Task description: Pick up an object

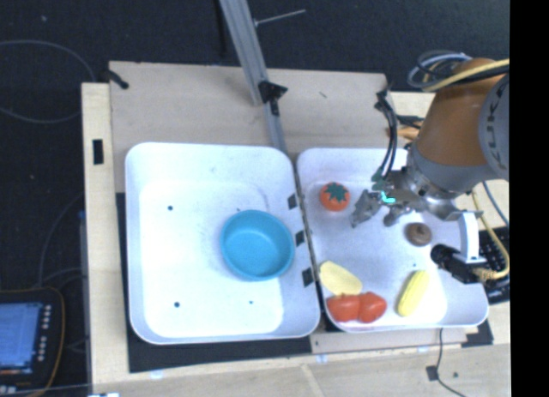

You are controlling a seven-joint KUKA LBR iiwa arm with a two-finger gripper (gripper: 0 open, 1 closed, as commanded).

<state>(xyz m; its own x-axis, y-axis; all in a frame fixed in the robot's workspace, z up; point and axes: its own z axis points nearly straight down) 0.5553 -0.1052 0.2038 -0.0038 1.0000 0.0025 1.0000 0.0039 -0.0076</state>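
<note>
My gripper (377, 213) hangs over the middle of the right bin (446, 314), its two dark fingers spread open with nothing between them. A red-orange tomato-like toy with a green top (334, 196) lies just to its left, apart from the fingers. Just right of the gripper and slightly nearer the front lies a small brown round object (418, 233). Along the front of this bin are a pale yellow piece (340, 279), a red piece (358, 307) and a yellow oblong piece (413, 292).
The left bin (154, 172) holds a blue bowl (256, 244). A grey metal post (244, 35) slants up from between the bins at the back. The arm's orange band (459, 129) and cables overhang the right bin's far right side.
</note>
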